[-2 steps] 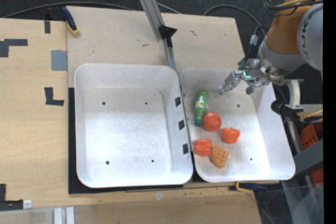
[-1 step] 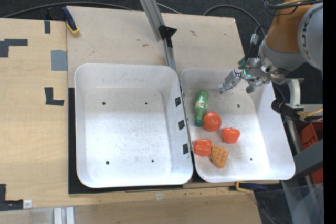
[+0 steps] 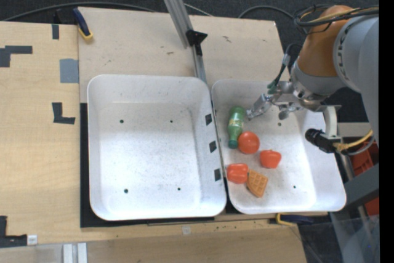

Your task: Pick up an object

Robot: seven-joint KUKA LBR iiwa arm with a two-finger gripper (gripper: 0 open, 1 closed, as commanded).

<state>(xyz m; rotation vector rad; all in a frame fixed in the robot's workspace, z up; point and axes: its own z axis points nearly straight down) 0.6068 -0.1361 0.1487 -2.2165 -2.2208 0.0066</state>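
In the right bin (image 3: 320,191) lie a green bottle (image 3: 235,126), a round red tomato (image 3: 249,143), a small red pepper-like piece (image 3: 270,159), an orange-red piece (image 3: 237,173) and a tan waffle-patterned piece (image 3: 257,183). My gripper (image 3: 266,105) hangs over the bin's upper part, to the right of the bottle's top and above the tomato. Its fingers stand apart with nothing between them.
The left bin (image 3: 98,151) sits beside the right one, with black clips on the shared wall. A slanted metal pole (image 3: 175,0) rises behind the bins. The grey arm with its orange band (image 3: 323,46) comes in from the right, cables trailing near it.
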